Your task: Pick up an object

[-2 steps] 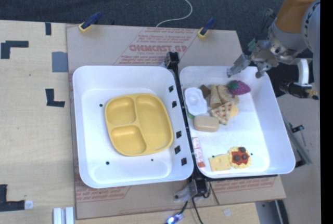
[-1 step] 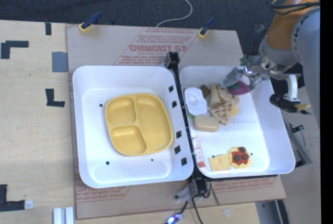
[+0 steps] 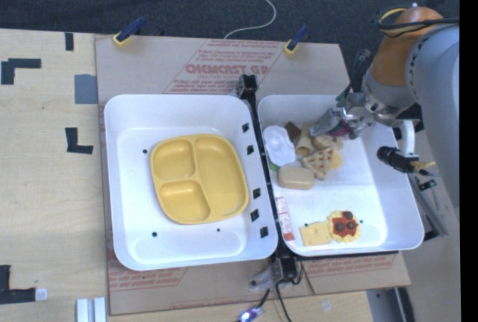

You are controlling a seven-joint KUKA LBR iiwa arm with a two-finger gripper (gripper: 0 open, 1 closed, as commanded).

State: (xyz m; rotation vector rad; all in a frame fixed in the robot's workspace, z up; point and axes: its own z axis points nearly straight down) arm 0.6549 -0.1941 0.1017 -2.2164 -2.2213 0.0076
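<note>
The robot arm reaches into the right bin, its gripper low over a heap of food pieces; whether it is clenched or released cannot be told from this angle. The heap lies just below and to the left of the gripper, with a white cup further left. A beige bar sits below that. A yellow cracker and a pizza slice lie well below. The yellow divided plate rests far left, in the other bin.
</note>
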